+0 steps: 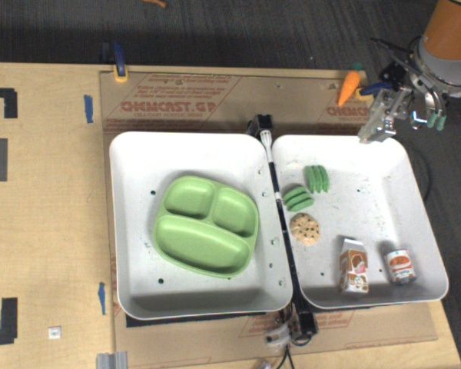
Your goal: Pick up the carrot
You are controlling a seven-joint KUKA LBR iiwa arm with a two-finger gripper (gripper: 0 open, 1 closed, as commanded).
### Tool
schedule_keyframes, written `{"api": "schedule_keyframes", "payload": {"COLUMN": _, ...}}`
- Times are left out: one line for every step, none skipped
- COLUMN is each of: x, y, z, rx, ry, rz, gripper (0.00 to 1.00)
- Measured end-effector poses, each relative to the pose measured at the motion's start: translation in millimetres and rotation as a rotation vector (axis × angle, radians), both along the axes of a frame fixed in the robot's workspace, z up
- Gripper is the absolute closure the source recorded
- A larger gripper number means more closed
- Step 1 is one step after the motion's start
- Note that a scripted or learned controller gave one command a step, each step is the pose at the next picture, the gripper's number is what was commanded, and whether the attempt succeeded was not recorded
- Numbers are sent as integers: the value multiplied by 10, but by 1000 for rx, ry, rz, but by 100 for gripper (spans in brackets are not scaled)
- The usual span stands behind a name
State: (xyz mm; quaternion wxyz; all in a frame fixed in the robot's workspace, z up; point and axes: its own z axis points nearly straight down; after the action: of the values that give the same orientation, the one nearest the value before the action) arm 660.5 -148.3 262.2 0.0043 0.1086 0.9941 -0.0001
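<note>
Carrot [348,88] on cardboard [215,98], end effector [380,125] near

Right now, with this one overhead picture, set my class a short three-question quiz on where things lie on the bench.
1. True or false: the carrot lies inside the right bin.
2. Which bin holds the green divided plate? A. left bin B. right bin C. neither
3. Fill in: the cookie lies just below the two green ____.

Key
1. False: it lies on the cardboard beyond the bin's far edge, left of the gripper.
2. A
3. bean pods; the milk carton and the small can stand nearer the front.
</note>
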Motion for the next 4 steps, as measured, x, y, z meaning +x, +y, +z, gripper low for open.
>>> {"api": "schedule_keyframes", "payload": {"x": -14, "y": 523, "z": -63, "rx": 3, "ry": 6, "rz": -96, "gripper": 100}}
{"api": "schedule_keyframes", "payload": {"x": -151, "y": 108, "z": -632, "rx": 1, "ry": 5, "rz": 82, "gripper": 100}}
{"api": "schedule_keyframes", "payload": {"x": -65, "y": -49, "z": -182, "rx": -1, "ry": 0, "rz": 283, "gripper": 100}}
{"api": "schedule_keyframes", "payload": {"x": 57, "y": 569, "z": 68, "rx": 0, "ry": -1, "rz": 278, "gripper": 100}}
